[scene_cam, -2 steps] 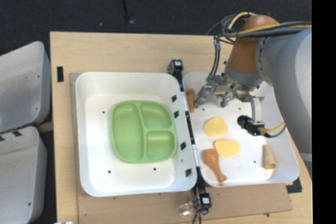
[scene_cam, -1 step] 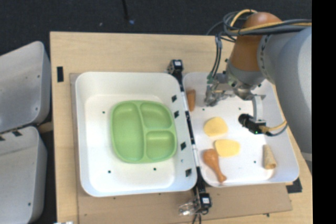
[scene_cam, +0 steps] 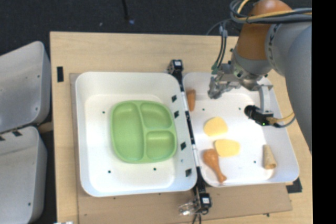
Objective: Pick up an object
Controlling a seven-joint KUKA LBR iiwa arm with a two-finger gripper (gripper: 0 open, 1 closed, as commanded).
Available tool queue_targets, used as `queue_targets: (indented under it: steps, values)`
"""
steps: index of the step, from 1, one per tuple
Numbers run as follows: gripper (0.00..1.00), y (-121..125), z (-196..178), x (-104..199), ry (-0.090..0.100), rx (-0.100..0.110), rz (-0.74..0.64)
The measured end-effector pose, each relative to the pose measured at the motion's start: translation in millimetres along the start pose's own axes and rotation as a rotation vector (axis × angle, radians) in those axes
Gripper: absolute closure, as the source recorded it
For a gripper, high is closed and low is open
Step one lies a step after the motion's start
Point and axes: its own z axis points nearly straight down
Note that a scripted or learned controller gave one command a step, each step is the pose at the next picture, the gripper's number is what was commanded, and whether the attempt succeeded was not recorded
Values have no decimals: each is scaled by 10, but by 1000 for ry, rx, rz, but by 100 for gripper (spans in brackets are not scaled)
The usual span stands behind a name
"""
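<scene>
Camera view: claw above right bin far-left corner, grip state unclear. Approach step; next descend toward carrot.

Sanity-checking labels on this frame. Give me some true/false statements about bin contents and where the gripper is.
1. The green tray lies in the left bin. True.
2. The drumstick lies on the tray. False: it lies in the right bin, near its front edge.
3. Two yellow pieces lie in the right bin. True.
4. The gripper is over the left bin. False: it is over the right bin's far end.
5. The cone touches the carrot. False: they lie at opposite sides.
</scene>
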Motion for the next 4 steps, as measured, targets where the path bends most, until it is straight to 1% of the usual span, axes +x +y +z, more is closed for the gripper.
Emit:
queue_targets:
  steps: [1,2,3,4]
  values:
    - [100,7,-638,18,-1,-1,-6]
    - [100,13,-648,11,0,2,-6]
    - [100,-140,-747,417,2,4,-9]
    - [100,-281,-872,911,3,3,-10]
